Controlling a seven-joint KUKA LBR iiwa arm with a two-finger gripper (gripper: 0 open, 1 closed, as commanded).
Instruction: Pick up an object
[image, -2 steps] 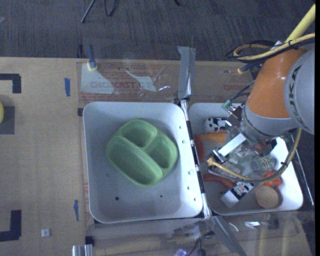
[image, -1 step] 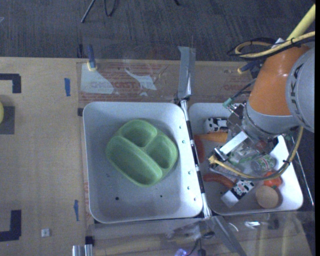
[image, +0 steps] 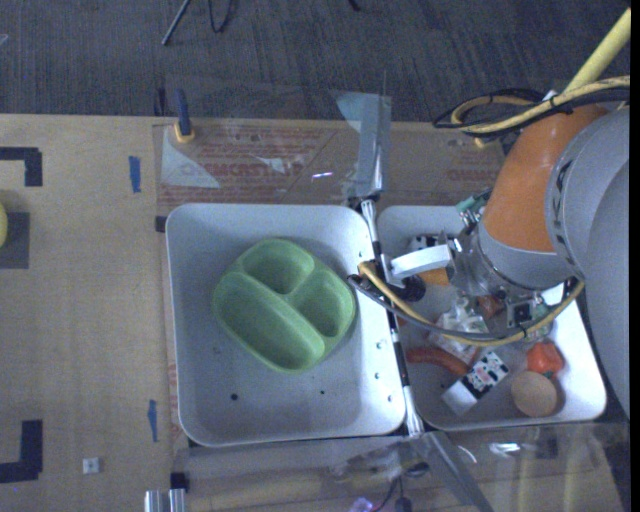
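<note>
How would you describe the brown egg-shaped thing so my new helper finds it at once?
Look in the right bin, under the arm. In its near right corner lies the brown egg-shaped thing, round, smooth and tan. The orange piece just above it is brighter, and the black-and-white block to its left is boxy.

Soft, even light falls from above on the pale wooden desk (image: 80, 330), moderately bright. The left shallow white plastic bin (image: 200, 400) looks slightly washed out, and the green three-compartment plastic tray (image: 285, 303) in it casts only a faint shadow on the bin floor. A small glare spot shines on clear tape behind that bin. The whole picture is soft and grainy; items right of the tray are blurred, perhaps by motion.
</note>
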